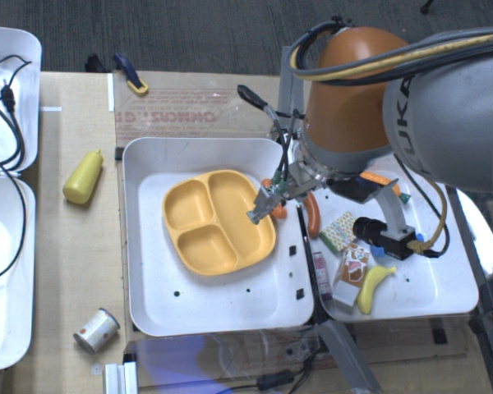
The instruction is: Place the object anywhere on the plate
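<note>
From my feed the plate point(199, 238) is a yellow dish with rounded corners, split by raised ridges into three compartments, two at the far side and one nearer the camera. It lies flat in the left bin point(152, 290), turned a little askew and closer to that bin's right wall. The hand point(260, 212) hangs over the plate's right rim, pointing down and to the left, but the wrist hides so much that I cannot tell whether it is spread or pressed together. A small orange object point(279, 213) shows just beside the hand at that same rim. It is partly hidden, so I cannot say whether it is being pinched or is lying on the bin floor. In the right bin point(448, 295) an orange-red sausage point(313, 216) lies along the left wall, with a green-patterned card point(338, 231), a small carton point(352, 267) and a banana point(375, 285) near the front. Out on the desk point(66, 253), left of the bins, I see a yellow mustard bottle point(83, 177) and a tipped can point(96, 329).
</note>
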`<action>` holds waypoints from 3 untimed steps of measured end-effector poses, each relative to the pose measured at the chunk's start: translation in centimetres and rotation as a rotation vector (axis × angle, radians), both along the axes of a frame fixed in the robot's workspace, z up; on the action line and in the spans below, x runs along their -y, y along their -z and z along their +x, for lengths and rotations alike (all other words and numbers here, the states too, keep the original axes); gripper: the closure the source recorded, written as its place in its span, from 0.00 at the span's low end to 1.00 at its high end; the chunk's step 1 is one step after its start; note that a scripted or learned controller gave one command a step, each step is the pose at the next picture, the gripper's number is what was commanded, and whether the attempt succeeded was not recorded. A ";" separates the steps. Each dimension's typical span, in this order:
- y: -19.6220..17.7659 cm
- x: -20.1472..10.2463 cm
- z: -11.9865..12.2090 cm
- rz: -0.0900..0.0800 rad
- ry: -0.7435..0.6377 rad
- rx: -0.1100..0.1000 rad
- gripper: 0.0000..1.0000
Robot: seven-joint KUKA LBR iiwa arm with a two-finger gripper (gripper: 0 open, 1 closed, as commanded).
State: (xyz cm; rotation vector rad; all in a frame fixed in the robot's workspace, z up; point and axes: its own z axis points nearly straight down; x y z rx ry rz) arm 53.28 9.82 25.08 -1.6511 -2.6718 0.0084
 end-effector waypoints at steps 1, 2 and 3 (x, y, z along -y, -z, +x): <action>6.1 6.0 -3.6 0.003 -0.075 0.000 0.00; 5.3 6.1 -3.5 0.002 -0.070 0.000 1.00; -2.1 6.6 -3.4 0.002 -0.113 0.003 1.00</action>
